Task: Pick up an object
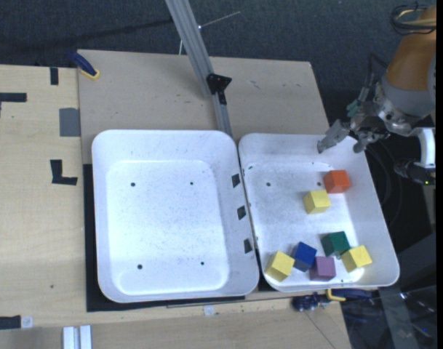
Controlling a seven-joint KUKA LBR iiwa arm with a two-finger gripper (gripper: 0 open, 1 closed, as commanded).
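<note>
**Arm at the far right rim of the right bin, six blocks inside**

The right bin (279, 158) is the landmark here. The gripper (342, 135) hangs over its far right rim, at the end of the arm (410, 71) that comes in from the right. Two grey fingers (329, 141) show, spread apart with nothing between them, so the jaws are open and hold no block.

All the blocks lie in the right bin. The orange block (337, 181) sits nearest the gripper, in the bin's far right part. The yellow block (316, 201) lies just beside it, toward the near side. Along the near wall of the bin sits a cluster: a second yellow block (281, 265) at the left, the blue block (305, 255) touching it, the purple block (324, 267), the green block (335, 243) and a third yellow block (356, 257) at the right.

The left bin (163, 140) lies against the right bin's left wall. A metal pole (192, 38) slants up beyond the seam between them.
</note>
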